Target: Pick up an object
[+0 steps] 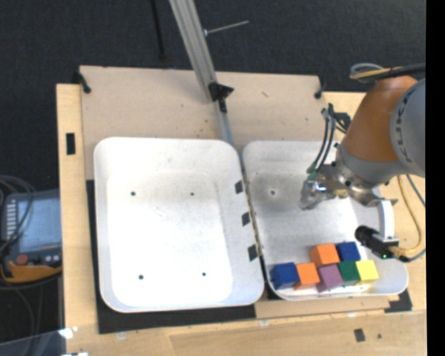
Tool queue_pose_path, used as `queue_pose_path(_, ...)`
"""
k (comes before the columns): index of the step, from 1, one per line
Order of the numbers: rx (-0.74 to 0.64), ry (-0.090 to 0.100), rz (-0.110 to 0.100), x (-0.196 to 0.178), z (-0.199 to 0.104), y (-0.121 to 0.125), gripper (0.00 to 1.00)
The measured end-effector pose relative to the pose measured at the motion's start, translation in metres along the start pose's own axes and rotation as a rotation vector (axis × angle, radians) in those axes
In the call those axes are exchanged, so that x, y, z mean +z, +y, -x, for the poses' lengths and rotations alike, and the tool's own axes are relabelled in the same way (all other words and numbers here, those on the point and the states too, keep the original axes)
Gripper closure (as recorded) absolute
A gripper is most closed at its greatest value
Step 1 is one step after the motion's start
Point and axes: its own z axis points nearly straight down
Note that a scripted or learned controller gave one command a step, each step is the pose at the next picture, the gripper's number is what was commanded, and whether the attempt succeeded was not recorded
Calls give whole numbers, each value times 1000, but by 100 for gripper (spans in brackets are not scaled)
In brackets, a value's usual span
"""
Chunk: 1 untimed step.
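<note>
Several small coloured cubes lie clustered at the near edge of the right bin (282,169): a blue cube (284,274), two orange cubes (325,254), a purple cube (330,276), a green cube (348,271), a yellow cube (367,271) and another blue cube (348,251). My gripper (312,195) hangs over the middle of the right bin, up and to the left of the cubes and apart from them. Nothing shows between its fingers. The orange-banded wrist sits behind it at the right.
The left bin (170,221) lies beside the right one, its rim meeting it at the centre. A slanted metal rail (196,43) runs from the top down to the bins' junction. A control pendant (30,232) and cables sit off the bench at the left.
</note>
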Motion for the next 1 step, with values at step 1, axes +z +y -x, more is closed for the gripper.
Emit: queue_pose_path(1, -8, -1, 2, -54, 1, 2, 100)
